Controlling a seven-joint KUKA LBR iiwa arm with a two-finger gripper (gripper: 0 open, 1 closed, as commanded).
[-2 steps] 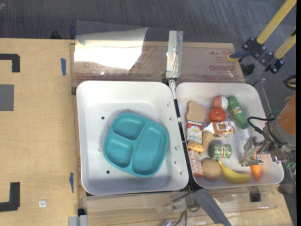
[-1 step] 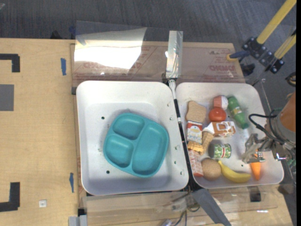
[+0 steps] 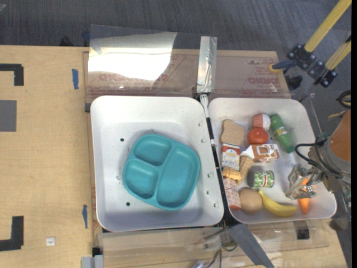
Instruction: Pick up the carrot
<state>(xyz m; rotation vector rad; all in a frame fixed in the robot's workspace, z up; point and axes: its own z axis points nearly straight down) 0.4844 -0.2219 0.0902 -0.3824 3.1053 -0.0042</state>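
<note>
Judging from the overhead view, I'd say the pick is mid-attempt: my gripper (image 3: 303, 184) is down in the right bin (image 3: 318, 121) just above the carrot (image 3: 304, 205), grasp unconfirmed, jaw state unreadable, lift remaining.

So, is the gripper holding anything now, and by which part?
It cannot be told: the gripper sits right over the carrot in the right bin, hiding any hold.

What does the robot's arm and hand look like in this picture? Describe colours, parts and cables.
An orange band shows at the right edge above the wrist. Below it the hand is a metallic grey cluster of parts, and a thin black cable loops beside it over the white bin.
</note>
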